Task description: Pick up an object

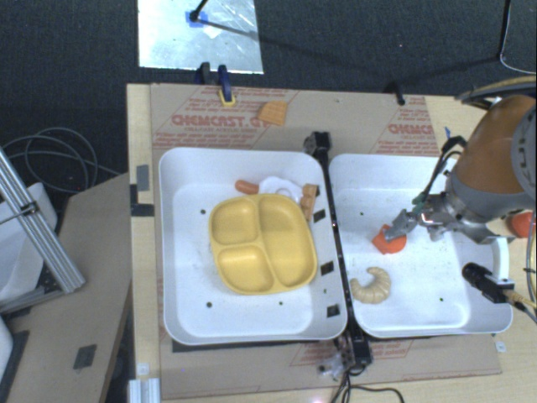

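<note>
1. Here the gripper (401, 225) is low in the right bin (419, 321), just above the orange object (388, 241); I cannot tell its state.
2. A croissant (372, 285) lies nearby.
3. The left bin (180, 250) holds a yellow divided plate (260, 243).

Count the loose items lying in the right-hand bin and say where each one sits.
2. An orange piece lies left of centre, right at the gripper. A tan croissant lies nearer the front-left corner. The arm covers the bin's right side, so more could be hidden.

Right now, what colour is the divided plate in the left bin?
Yellow plate, camera view.
</note>
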`<state>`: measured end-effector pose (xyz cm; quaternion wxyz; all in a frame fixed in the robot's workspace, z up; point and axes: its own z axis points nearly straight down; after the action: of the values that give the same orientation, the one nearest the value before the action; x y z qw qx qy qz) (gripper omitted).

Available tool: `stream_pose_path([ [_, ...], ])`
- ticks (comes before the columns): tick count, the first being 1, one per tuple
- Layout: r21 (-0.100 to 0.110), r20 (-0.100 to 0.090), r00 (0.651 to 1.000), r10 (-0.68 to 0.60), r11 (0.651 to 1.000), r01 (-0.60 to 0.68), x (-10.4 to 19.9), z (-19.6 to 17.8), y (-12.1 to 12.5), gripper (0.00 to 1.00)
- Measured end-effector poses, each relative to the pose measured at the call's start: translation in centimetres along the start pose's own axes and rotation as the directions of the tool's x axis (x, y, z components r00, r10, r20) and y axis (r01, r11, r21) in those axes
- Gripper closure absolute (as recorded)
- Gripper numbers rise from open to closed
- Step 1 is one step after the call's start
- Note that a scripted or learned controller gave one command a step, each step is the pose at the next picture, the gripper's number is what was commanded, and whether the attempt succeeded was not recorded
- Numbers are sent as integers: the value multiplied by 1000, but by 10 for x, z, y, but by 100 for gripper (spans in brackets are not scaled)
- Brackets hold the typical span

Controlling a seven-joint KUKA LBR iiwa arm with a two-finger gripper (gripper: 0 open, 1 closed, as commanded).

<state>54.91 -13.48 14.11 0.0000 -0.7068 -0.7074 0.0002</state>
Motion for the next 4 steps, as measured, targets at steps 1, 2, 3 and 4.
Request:
stream_pose_path([
  [1, -4, -5, 1000, -5, 1000, 5, -6, 55, 30, 0],
  [2, -29, 5, 1000, -6, 1000, 6, -8, 36, 36, 100],
  [3, -9, -2, 1000, -10, 1000, 10, 58, -49, 28, 100],
  [4, -2, 0, 1000, -3, 1000, 3, 53, -44, 26, 0],
])
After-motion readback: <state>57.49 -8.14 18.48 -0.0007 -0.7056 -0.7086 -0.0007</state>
